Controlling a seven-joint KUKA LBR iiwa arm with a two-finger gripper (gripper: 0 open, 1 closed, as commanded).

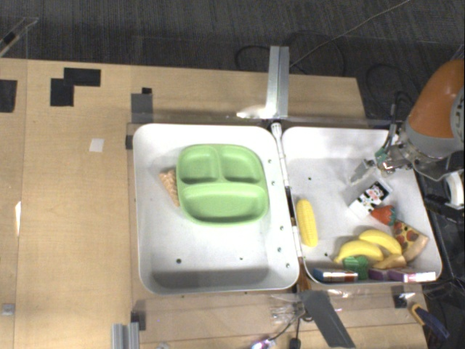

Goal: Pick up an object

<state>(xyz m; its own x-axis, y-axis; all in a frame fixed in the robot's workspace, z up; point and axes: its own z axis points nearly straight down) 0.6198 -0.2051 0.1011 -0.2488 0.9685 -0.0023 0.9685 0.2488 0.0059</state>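
Observation:
My gripper (373, 163) hangs over the upper right part of the right bin (327, 151), below the arm's orange band (438, 107). Just below it lies a small white and black box (370, 195), apart from it. Nearer the front of that bin are a red strawberry-like toy (383, 215), a yellow corn cob (307, 222), bananas (370, 246), a pizza slice (411, 238) and markers (340, 275) along the front wall. I see nothing held in the gripper.
The left bin (156, 253) holds a green divided plate (220, 182) with a tan waffle-like piece (169, 186) at its left edge. A metal post (278, 82) stands behind the wall between the bins. Cables run across the dark floor at the back.

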